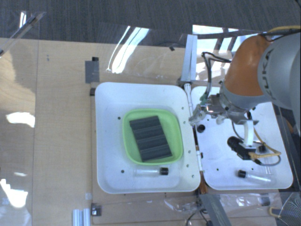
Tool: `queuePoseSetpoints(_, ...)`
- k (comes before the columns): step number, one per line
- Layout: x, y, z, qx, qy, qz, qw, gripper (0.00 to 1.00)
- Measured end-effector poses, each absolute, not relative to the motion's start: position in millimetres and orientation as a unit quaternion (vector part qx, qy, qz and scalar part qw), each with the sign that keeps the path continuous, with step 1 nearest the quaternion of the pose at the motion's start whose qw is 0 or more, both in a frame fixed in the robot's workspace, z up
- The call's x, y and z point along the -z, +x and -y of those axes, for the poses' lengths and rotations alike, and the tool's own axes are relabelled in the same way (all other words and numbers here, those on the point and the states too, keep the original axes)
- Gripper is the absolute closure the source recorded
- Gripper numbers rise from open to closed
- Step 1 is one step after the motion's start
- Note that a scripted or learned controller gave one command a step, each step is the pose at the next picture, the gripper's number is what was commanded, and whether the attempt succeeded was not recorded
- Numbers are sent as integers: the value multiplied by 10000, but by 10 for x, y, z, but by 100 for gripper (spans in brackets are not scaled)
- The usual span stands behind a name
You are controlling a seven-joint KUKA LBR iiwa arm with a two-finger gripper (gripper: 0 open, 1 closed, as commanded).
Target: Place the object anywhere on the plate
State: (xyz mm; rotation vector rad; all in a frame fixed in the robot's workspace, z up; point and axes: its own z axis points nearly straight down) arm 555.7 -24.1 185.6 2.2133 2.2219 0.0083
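Note:
A green square plate (175, 134) lies in the left bin (106, 140). A dark grey ribbed block (150, 138) rests flat on it, taking up most of the middle. Just below the plate, a clear tube with a black cap (150, 172) lies on the bin floor. A second clear tube with a black cap (253, 175) lies near the front of the right bin (282, 173). My gripper (197, 120) hangs over the left edge of the right bin, beside the wall between the bins and right of the plate. I see nothing held in it.
The grey arm with its orange band (249, 65) covers the back of the right bin. A metal post (189, 60) stands behind the gap between the bins. A small grey block (91, 70) sits on the bench beyond the left bin.

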Motion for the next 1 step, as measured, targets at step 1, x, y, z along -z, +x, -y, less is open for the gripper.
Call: queuePoseSetpoints(1, -1849, 5000, 558, -14, 7252, -6885, 12, 0)
